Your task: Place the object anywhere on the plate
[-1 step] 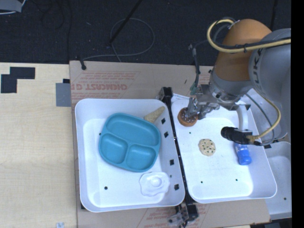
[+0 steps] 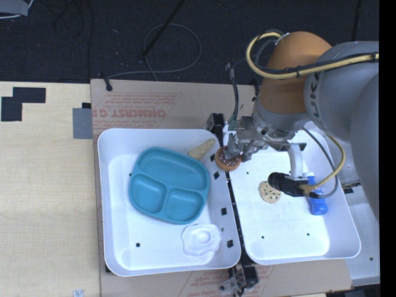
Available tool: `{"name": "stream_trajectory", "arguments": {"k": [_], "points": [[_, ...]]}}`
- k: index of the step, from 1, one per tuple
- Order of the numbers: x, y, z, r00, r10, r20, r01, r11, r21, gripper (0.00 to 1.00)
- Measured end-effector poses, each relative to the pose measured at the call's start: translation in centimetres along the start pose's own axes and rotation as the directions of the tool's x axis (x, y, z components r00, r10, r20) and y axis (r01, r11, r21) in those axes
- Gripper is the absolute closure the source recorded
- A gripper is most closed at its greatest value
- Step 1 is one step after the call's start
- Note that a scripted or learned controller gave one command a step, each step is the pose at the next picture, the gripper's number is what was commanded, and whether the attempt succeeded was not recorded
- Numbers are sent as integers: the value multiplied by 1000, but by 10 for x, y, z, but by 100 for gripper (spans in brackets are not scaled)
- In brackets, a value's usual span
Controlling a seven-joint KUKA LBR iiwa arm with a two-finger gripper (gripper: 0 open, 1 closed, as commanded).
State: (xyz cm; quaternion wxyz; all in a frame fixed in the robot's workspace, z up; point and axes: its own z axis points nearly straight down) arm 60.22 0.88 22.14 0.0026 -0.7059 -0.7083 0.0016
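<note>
A blue divided plate (image 2: 168,184) lies in the left bin (image 2: 117,228). My gripper (image 2: 229,155) hangs over the rim between the two bins, just right of the plate's upper right corner. A small brown ring-shaped donut (image 2: 228,161) sits between its fingertips, and the gripper is shut on it. The donut is off the plate, about level with the plate's top edge.
A tan cracker piece (image 2: 201,148) lies in the left bin by the plate's top right corner. A white fried-egg toy (image 2: 201,239) rests below the plate. In the right bin (image 2: 297,240) lie a speckled cookie (image 2: 269,193) and a small blue object (image 2: 318,205).
</note>
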Motion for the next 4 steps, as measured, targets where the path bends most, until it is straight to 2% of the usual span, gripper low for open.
{"name": "stream_trajectory", "arguments": {"k": [1,2,3,4], "points": [[49,-15,-4,1000,0,0,0,1000,0,100],[100,-15,-14,1000,-1,0,1,1000,-3,100],[163,-16,-9,1000,-3,0,3,1000,-2,100],[161,-16,-9,1000,1,3,-1,1000,-2,0]]}}
